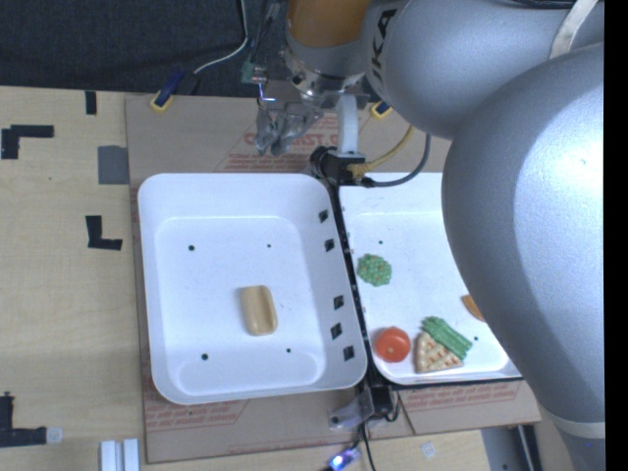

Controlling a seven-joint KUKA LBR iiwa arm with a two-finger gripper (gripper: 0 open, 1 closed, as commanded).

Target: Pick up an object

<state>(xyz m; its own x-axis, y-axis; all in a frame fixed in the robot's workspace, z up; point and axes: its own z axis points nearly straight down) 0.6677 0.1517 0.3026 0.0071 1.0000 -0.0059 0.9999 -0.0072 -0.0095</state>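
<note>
The grey arm point(471, 57) has dark letters near its orange band — too cut off to read. The cardboard point(196, 420) under the bins has red print — too blurry to read.

We are seeing two bins sitting side by side on the bench, touching along their inner rims. In the left bin point(162, 292), a bread roll point(258, 310) is lying alone, a little toward the near edge. In the right bin point(412, 209), a broccoli floret point(374, 269) is sitting near the left rim. Toward that bin's near left corner a tomato point(392, 343) is resting, with a waffle wedge point(435, 354) just to its right and a bean pod point(446, 335) touching the wedge's far side. The gripper point(280, 135) is hanging beyond the left bin's far rim, above the bench.
</note>
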